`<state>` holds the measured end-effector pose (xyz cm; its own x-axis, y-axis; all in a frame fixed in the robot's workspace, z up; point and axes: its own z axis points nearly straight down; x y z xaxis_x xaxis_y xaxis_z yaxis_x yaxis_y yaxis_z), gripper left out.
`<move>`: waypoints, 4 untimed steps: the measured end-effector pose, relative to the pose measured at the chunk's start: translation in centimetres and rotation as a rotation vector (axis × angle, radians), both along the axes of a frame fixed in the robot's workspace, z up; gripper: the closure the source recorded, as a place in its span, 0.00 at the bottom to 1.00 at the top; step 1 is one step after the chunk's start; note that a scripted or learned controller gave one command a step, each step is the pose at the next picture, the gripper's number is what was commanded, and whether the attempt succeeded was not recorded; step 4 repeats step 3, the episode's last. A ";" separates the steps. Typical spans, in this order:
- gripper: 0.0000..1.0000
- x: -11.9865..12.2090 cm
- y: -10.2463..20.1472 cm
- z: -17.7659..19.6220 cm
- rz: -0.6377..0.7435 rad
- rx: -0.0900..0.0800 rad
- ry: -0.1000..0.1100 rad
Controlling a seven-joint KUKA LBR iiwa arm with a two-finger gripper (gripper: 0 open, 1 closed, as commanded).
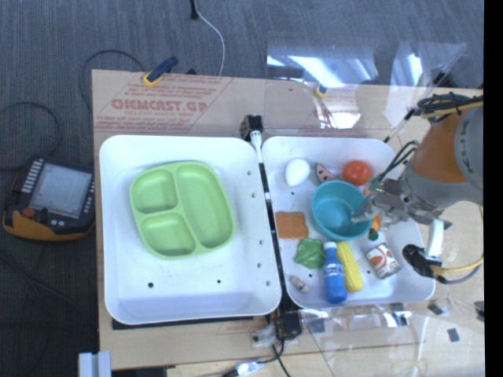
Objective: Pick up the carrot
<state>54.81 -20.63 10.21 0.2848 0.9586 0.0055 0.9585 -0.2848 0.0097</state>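
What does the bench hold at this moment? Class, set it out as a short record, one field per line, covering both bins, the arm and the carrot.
left bin: holds a green divided plate
right bin: blue bowl, white egg, tomato, watermelon slice, toast, lettuce, blue bottle, corn, can
arm: reaches in from the right, gripper low at the bowl's right rim
carrot: a small orange bit beside the bowl, under the gripper
grasp: cannot tell
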 end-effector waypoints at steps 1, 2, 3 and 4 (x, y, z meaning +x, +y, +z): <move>1.00 -0.2 0.1 0.6 0.001 0.001 0.007; 1.00 -0.3 0.2 1.3 0.003 0.001 0.012; 1.00 5.9 10.1 11.1 -0.305 0.000 0.011; 1.00 5.9 10.1 11.1 -0.305 0.000 0.011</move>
